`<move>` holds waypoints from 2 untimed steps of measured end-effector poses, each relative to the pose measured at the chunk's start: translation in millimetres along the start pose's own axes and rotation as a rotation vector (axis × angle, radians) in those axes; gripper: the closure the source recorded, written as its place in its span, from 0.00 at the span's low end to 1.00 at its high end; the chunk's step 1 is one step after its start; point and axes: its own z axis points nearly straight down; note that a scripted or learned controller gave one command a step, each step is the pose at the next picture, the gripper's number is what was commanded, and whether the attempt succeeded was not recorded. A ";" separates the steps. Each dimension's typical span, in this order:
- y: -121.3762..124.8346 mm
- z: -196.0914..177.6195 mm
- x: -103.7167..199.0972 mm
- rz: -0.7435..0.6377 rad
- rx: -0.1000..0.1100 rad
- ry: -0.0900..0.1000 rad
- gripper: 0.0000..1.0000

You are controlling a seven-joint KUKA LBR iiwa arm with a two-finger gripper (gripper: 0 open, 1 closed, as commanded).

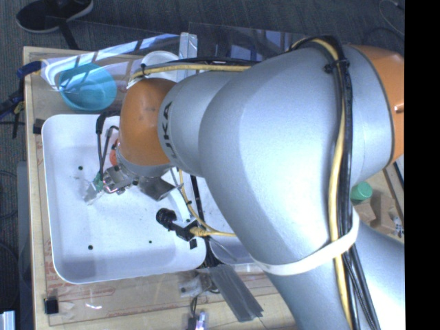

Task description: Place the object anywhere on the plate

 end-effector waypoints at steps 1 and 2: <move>-55.0 0.1 88.3 0.339 0.001 0.000 0.00; -46.8 -190.7 104.7 0.487 -0.005 -0.001 0.00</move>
